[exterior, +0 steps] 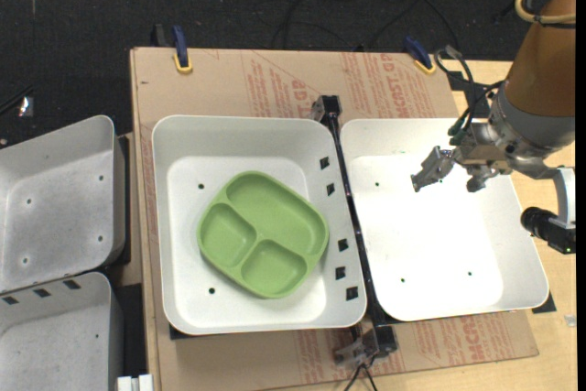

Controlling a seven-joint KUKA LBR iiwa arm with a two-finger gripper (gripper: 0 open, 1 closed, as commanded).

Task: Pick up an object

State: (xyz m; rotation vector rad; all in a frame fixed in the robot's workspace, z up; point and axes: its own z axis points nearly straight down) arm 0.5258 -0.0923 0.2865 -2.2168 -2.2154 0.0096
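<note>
the green divided plate [264, 234] lies flat in the left white bin [174, 151], slightly toward that bin's near right. it is the only loose object in either bin. its outline is a rounded rectangle whose long axis runs diagonally, from the far left toward the near right. one large compartment occupies the far side, and two smaller ones sit along the near side, split by a raised rib.

the right white bin [439, 279] holds no object. the end effector [450, 171] hangs above its far half, well apart from the plate. its fingers appear spread, with nothing between them.

procedure for the step in hand: translate the arm across the divider between the bins before descending. a flat plate offers no body to close around, so target the raised rim, probably on the near right edge closest to the arm. align the finger gap across the rim, one finger inside and one outside. descend slowly to avoid pressing the plate into the bin floor.
</note>
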